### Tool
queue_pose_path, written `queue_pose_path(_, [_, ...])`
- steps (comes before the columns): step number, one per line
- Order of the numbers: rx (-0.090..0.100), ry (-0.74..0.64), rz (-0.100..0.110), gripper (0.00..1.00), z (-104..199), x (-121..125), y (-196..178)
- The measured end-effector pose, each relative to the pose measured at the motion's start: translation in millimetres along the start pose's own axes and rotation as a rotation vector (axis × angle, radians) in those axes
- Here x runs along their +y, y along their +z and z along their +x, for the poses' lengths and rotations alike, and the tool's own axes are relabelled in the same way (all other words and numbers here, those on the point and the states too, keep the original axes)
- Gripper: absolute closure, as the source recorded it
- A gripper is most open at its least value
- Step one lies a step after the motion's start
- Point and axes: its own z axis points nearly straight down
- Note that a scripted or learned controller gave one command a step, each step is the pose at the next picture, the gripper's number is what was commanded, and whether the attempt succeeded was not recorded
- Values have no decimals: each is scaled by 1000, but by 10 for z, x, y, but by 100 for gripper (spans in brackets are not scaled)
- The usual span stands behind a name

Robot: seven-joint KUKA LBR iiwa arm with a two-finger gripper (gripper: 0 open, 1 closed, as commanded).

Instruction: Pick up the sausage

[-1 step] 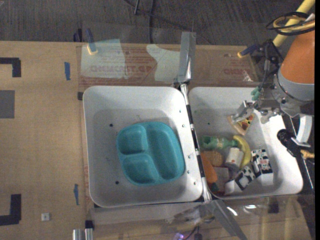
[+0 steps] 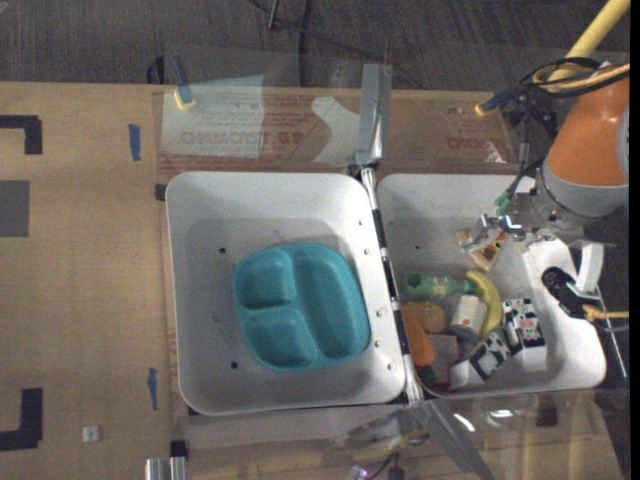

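**Layout.** The table [image 2: 80, 298] carries two shallow white bins side by side. The bin on the view's left [image 2: 200, 218] holds one teal divided plate [image 2: 298, 306] with three compartments, lying flat near the bin's middle. The bin on the view's right [image 2: 430, 203] holds a cluster of small items gathered in its near half.

**Arm.** The grey arm [image 2: 600, 193] with its orange band [image 2: 592, 146] enters from the view's right and reaches over the far right part of the right bin. The gripper [image 2: 497, 230] sits low over the bin floor, just beyond the cluster. A small tan piece [image 2: 485, 255] lies directly at its tip. Contact between the two cannot be confirmed. Whether the gripper is released or clenched cannot be told at this resolution.

**Task item.** The sausage [image 2: 420, 346] is taken to be the orange-red elongated piece lying along the left wall of the right bin, near its front corner. This identification is not certain. It is well apart from the gripper and rests in the bin.

**Other items in the right bin.**
- Green piece [image 2: 430, 286], at the far left of the cluster.
- Banana [image 2: 489, 300], curved, just beside a small white can [image 2: 466, 313].
- Round brown biscuit [image 2: 429, 316], touching the sausage's far end.
- Two cow-patterned cartons [image 2: 508, 340], at the near right of the cluster.
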Motion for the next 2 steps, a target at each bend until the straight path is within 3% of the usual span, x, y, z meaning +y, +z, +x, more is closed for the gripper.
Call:
queue_pose_path(1, [-2,81,-9,0,-366,268,588])
queue_pose_path(2, [-5,-411,-6,0,179,528,583])
